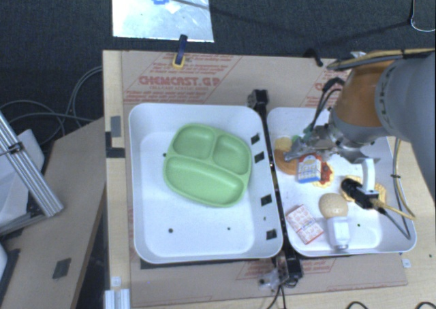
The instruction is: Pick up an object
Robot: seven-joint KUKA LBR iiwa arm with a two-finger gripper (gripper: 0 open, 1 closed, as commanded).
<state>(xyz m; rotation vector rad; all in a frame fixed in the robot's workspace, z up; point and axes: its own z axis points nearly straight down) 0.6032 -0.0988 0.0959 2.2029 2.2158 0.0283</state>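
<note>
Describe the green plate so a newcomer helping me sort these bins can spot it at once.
Two shallow white bins sit side by side on the bench; look in the left bin, the one away from the arm. The green plate lies flat near its middle, tilted slightly on the diagonal. It is pale green, rounded and split into three compartments, far larger than the small packets and bits crowded in the right bin.

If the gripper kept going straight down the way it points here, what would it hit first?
Most likely the small carton with the blue and red label, lying just under the gripper in the right bin. Depth is hard to judge from this slanted view.
</note>
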